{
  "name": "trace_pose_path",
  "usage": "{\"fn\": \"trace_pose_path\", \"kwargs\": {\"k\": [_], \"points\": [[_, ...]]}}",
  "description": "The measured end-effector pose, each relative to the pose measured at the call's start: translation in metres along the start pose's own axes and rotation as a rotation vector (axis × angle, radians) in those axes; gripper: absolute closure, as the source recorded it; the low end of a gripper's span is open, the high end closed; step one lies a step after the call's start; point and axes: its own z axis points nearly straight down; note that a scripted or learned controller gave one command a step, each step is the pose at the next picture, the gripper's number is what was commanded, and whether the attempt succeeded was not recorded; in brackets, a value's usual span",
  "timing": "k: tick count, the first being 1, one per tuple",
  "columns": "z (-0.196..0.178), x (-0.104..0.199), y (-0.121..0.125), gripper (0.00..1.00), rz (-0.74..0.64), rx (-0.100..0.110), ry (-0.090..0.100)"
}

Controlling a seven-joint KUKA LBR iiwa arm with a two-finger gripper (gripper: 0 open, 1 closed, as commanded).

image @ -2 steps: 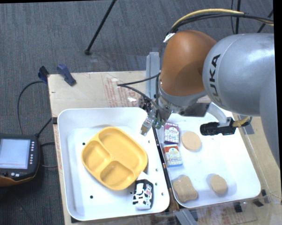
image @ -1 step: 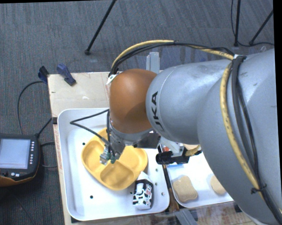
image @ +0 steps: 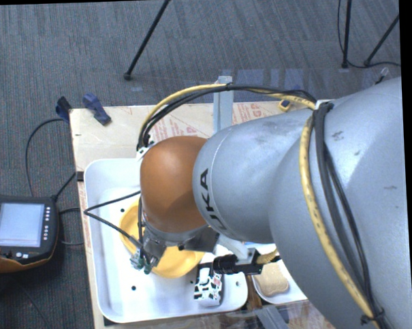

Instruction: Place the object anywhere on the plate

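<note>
The arm (image: 282, 184) comes in from the right and covers most of the bench (image: 109, 134). Its orange band (image: 169, 189) hangs over the middle of the left bin (image: 112, 280).

The gripper (image: 143, 261) is low, under the band, above the left part of the yellow plate (image: 171, 264). It shows as a small dark tip with some green on it. I cannot tell if it is open or closed, because the wrist hides it from above, and I see nothing held in it.

The plate lies in the left bin. The arm covers the bigger part of it, so that its left rim and its front part are what shows.

The object (image: 208, 288) is a small thing with black and white spots. It lies on the floor of the left bin, near the front right corner, just beside the front rim of the plate. If it touches the rim I cannot tell. It is apart from the gripper, on the other side of the plate.

A thin black cable (image: 110, 222) crosses the bin floor to the left of the plate, toward the gripper.

In the right bin (image: 288, 296), which the arm hides almost whole, lies a tan thing (image: 272, 281), near the wall between the bins.

On the far left corner of the bench is a blue clamp (image: 96, 108). On the carpet to the left of the bench lies a pendant (image: 21, 230) with a pale screen. Behind the bench stand thin tripod legs (image: 149, 37).
</note>
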Motion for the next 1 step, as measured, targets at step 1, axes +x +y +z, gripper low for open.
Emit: {"fn": "trace_pose_path", "kwargs": {"k": [1], "points": [[0.0277,-0.0718,-0.014,1.0,0.484,-0.004,-0.004]]}}
